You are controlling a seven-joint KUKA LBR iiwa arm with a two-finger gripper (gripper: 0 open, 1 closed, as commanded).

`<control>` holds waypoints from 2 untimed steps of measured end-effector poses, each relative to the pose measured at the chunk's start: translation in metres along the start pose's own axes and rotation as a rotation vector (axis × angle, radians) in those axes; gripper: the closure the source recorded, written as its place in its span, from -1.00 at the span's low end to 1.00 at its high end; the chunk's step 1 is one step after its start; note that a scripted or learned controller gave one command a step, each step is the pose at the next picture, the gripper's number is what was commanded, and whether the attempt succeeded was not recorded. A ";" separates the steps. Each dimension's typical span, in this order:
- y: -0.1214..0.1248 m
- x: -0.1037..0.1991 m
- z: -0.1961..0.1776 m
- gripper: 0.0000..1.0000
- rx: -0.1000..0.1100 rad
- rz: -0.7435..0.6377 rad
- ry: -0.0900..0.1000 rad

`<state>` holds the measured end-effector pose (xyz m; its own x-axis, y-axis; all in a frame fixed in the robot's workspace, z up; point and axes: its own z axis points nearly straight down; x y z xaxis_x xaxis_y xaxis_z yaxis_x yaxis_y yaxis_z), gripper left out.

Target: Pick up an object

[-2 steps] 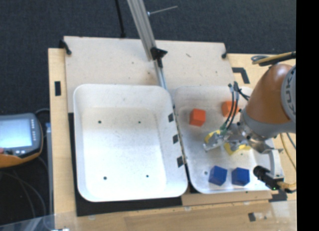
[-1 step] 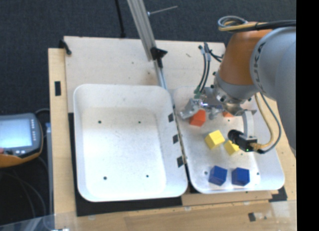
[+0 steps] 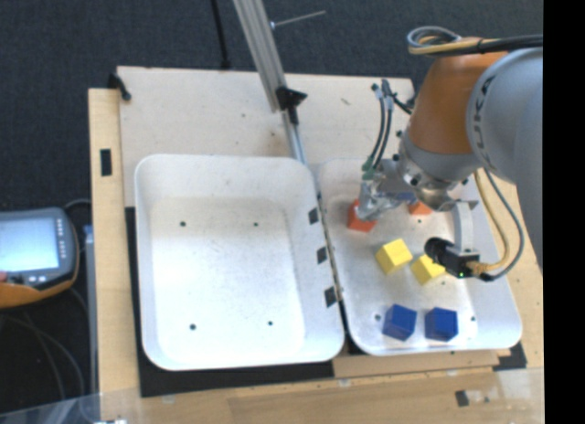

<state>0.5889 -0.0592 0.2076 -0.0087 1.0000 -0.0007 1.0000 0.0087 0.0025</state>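
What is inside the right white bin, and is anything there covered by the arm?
The right white bin holds two yellow blocks, two blue blocks and an orange block at the gripper. The grey arm covers the bin's far corner.

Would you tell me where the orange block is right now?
The orange block lies in the right bin, near its upper left, directly under the gripper.

Table, pale wood top: two shallow white bins side by side, left bin beside the fingers, right bin beneath them.
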 end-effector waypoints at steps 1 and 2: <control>0.000 0.000 0.001 -1.00 0.002 -0.001 -0.002; 0.001 -0.001 -0.011 1.00 -0.001 -0.007 -0.002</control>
<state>0.5894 -0.0602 0.2182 -0.0161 0.9999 -0.0029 0.9999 0.0161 0.0030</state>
